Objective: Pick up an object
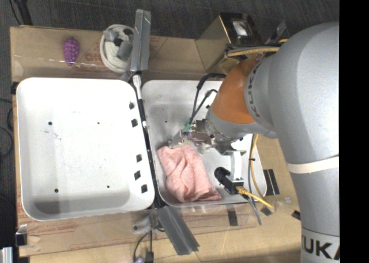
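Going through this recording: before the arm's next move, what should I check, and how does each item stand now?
1. Something to pick: pink cloth lies bunched in the right bin. Ok.
2. Gripper placed at the cloth's upper edge. Ok.
3. Cloth actually gripped. Cannot tell.
4. Cloth close to the bin's left wall, so little room on that side. Not ok.
5. Purple object sits outside the bins, away from the arm. Ok.
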